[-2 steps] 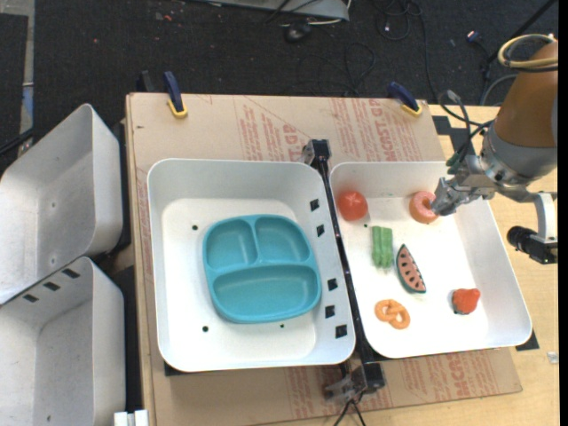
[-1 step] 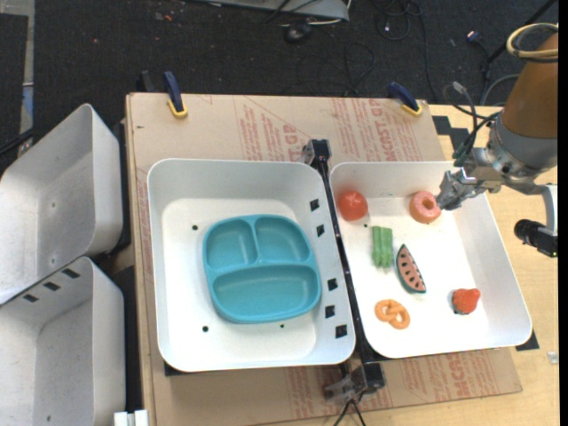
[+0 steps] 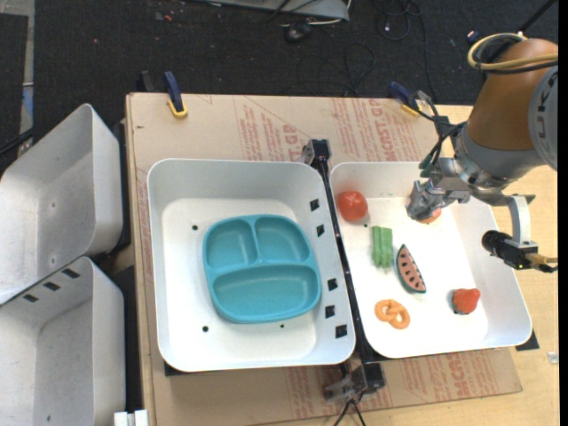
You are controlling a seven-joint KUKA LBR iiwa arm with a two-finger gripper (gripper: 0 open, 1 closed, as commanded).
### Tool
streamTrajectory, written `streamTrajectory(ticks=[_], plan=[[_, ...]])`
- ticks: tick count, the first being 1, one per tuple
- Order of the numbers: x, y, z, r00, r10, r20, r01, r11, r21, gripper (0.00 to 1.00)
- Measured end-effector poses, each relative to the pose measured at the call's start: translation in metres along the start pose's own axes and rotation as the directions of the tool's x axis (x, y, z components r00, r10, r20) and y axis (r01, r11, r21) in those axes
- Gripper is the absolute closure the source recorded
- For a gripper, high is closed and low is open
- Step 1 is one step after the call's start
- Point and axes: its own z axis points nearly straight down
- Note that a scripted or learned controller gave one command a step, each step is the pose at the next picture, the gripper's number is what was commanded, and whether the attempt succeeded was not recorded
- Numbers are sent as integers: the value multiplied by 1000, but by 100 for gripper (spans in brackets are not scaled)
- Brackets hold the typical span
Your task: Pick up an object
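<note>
The right bin (image 3: pixel 497 327) holds a red tomato (image 3: pixel 353 205) near its far left corner, a green piece (image 3: pixel 382 245), a watermelon slice (image 3: pixel 409 269), an orange pretzel (image 3: pixel 392 312) and a red strawberry-like piece (image 3: pixel 465 301). My gripper (image 3: pixel 425 204) hangs low over the far part of that bin, to the right of the tomato. A small red-orange thing (image 3: pixel 429 216) peeks out right under its tip; whether it sits between the fingers cannot be told.
The left bin (image 3: pixel 173 238) carries a teal divided plate (image 3: pixel 262 269). Two empty white tubs (image 3: pixel 53 193) stand off the bench at the left. Clamps (image 3: pixel 175 96) grip the cardboard base's far edge. The grey and orange arm (image 3: pixel 510 105) enters from the upper right.
</note>
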Motion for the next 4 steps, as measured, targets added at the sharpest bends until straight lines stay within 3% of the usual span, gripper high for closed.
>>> streamTrajectory(ticks=[4], plan=[[223, -20, -40, 1000, -2, 0, 2, 1000, -2, 100]])
